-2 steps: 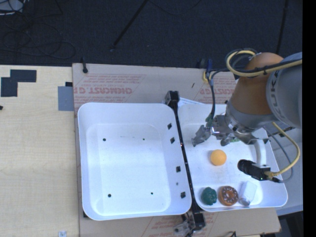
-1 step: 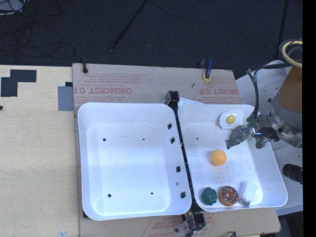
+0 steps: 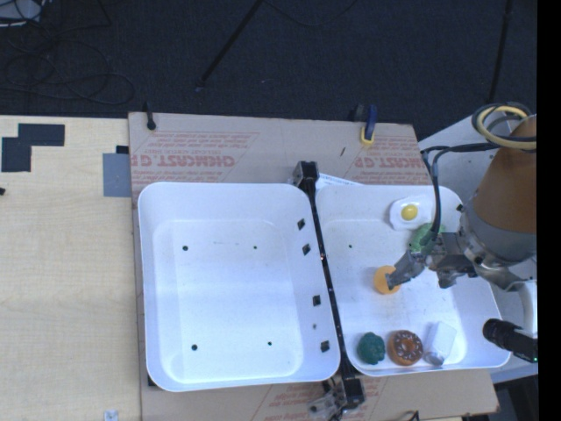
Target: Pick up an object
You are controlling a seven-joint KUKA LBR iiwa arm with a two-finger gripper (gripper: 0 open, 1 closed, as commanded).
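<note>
The left bin (image 3: 166, 226) is smooth white plastic, shallow with rounded corners and small dark dots on its floor. A black strip with clips divides it from the right bin (image 3: 351, 235), equally glossy. In that bin, at 12 o'clock, lies a flat fried egg toy (image 3: 407, 213), white with a yellow dome. Near the centre sits a small rounded orange object (image 3: 384, 281); the gripper (image 3: 405, 274), grey metal, touches it at its 3 o'clock side. Whether it is apart or together, I cannot tell. Toward 6 o'clock rest a bumpy green lump (image 3: 372, 347), a brown ring doughnut (image 3: 405, 347) and a pale white block (image 3: 441, 340).
</note>
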